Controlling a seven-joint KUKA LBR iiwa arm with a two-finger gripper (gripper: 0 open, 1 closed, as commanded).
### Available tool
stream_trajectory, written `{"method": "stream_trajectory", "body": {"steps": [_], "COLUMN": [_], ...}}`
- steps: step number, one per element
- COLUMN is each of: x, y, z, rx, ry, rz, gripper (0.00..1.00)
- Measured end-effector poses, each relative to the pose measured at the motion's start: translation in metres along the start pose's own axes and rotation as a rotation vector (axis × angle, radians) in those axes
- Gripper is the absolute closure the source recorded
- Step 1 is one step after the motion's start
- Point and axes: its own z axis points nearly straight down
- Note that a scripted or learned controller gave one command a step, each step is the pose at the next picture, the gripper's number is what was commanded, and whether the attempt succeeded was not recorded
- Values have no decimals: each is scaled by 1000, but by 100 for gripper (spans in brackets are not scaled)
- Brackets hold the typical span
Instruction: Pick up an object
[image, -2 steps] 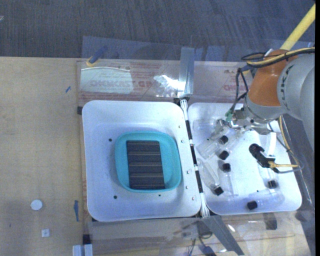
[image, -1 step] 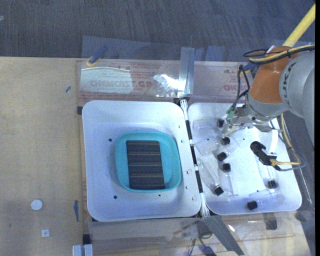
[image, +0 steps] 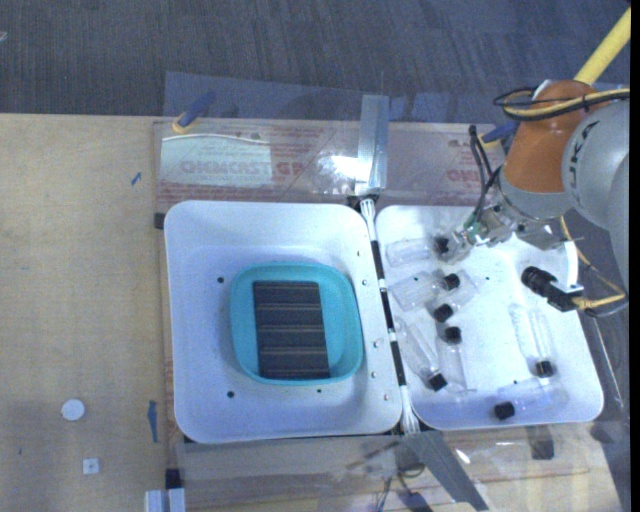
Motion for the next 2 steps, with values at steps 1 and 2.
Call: {"method": "stream_trajectory", "body": {"steps": [1,2], "x": [0,63], "y": [0,-30], "z": [1,-1], "rx": [1,-5], "ry": [0,-1], "rz": [1,68], "gripper": [0,0]}}
